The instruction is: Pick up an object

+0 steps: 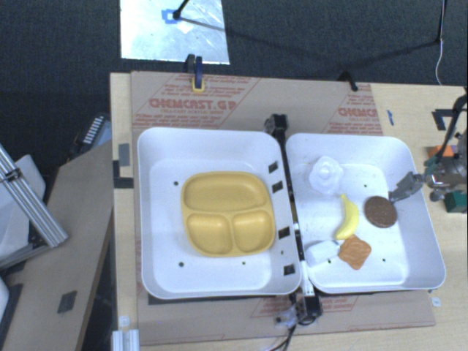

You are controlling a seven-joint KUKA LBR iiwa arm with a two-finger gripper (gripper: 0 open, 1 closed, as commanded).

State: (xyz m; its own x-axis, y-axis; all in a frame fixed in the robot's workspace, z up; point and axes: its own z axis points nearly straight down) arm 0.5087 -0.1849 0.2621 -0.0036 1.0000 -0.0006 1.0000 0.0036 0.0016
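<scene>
In the right bin point(420, 265) lie a yellow banana point(348, 218), a round brown disc point(380, 212), an orange square piece point(355, 252), a clear white lumpy object point(325, 174) and a small white piece point(320, 253). My gripper point(404, 187) reaches in from the right edge, low over the bin's right side. Its tip is just to the upper right of the brown disc, close to it. Nothing shows held in it.
The left bin point(157, 196) holds a yellow three-part plate point(223, 212). A black divider with clips point(285, 196) runs between the bins. Cardboard point(219, 101) lies under both, and a shiny sheet point(172, 20) lies on the dark floor beyond.
</scene>
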